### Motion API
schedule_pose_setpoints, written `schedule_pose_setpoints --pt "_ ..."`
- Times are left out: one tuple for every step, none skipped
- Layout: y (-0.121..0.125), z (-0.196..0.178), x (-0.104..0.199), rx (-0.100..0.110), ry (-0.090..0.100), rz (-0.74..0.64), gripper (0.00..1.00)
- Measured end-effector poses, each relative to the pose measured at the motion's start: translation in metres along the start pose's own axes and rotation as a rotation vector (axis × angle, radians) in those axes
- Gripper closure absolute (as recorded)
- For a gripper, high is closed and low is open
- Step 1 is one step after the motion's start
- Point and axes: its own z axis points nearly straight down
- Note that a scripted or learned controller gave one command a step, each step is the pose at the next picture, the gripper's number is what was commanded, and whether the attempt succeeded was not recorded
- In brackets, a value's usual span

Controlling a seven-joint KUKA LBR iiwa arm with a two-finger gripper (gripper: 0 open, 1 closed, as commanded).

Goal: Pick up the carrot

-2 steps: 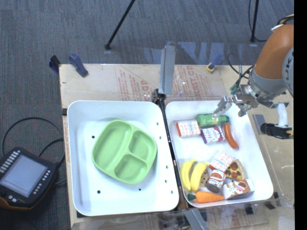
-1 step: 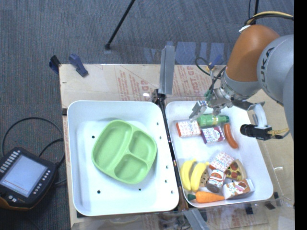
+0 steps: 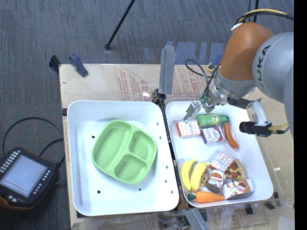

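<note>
Orange carrot (image 3: 209, 197) lies untouched at your right bin's (image 3: 265, 164) near edge, while the gripper (image 3: 197, 108) hangs released, far off, nothing grasped.

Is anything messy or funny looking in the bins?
Nothing is spilled or broken. The toy food is just jumbled in the right bin: the carrot lies in the near corner beside the bananas. The pincer is at the far end, above the green bottle. The green plate sits askew in the left bin.
</note>
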Motion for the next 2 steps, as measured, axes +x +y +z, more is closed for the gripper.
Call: schedule_pose_setpoints --pt "0.01 0.002 0.027 0.001 0.0 -0.157 0.0" --pt "0.0 0.001 0.017 0.0 0.0 -0.406 0.0"
